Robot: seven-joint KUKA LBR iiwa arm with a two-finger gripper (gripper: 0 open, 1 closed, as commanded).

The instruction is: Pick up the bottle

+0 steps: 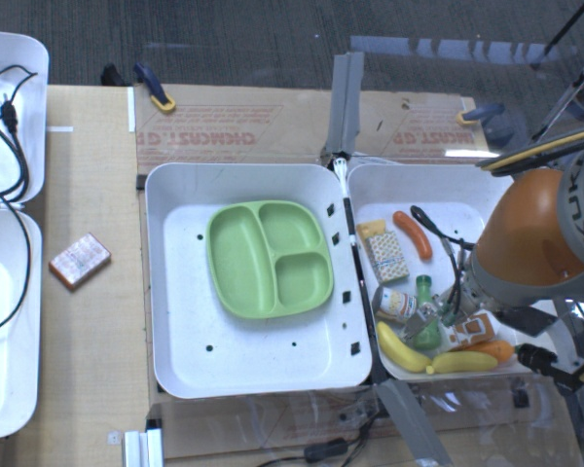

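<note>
gripper (446,311) grip unclear | bottle (423,311) hemmed by bananas (436,358) | left bin (170,290) roomy

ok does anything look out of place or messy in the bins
Nothing spilled or damaged. The right bin is crowded: bottle, bananas, hot dog and packets jumbled together, some overlapping. The green divided plate sits slightly askew in the left bin.

Grey arm (574,178), rounded orange band (530,227), black cables near wrist.

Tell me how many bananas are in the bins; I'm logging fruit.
2: one banana at the right bin's front left, another beside it along the front edge. The arm may hide more.
</note>
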